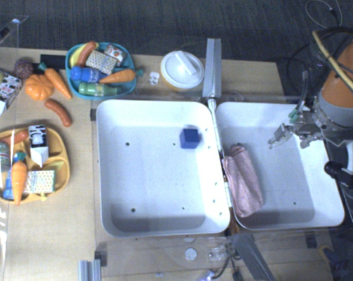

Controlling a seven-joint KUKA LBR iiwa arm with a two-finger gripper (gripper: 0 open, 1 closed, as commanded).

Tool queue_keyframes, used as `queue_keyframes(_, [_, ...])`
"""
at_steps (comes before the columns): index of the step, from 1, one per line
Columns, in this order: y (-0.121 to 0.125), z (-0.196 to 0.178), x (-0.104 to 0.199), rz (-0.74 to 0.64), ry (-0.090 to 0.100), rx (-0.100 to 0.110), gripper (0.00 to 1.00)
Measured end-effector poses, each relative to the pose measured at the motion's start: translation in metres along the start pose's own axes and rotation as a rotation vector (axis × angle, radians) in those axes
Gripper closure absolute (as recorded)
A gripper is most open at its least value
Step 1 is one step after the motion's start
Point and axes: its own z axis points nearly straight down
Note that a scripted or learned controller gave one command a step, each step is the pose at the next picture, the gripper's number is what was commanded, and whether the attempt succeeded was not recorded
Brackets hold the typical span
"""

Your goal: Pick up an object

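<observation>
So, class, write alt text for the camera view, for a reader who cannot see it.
Seen from above, a grey robot arm with an orange band brings its gripper over the right white bin, where a pink cloth lies against the left wall. The left white bin holds a small blue block; toy food sits beside the bins.

Cube (189, 137) in left bin (115, 122), cloth (244, 179) in right bin (322, 215)
</observation>
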Motion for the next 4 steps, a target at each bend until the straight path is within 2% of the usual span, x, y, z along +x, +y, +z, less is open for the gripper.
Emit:
queue_keyframes(1, [0.013,0.104,0.024,-0.076,-0.001,-0.005,0.0])
queue_keyframes(2, [0.018,0.11,0.017,-0.214,-0.001,-0.011,0.0])
queue_keyframes(3, [0.101,0.113,0.04,-0.209,-0.003,-0.005,0.0])
queue_keyframes(4, [-0.003,0.074,0.049,-0.247,0.0,-0.003,0.0])
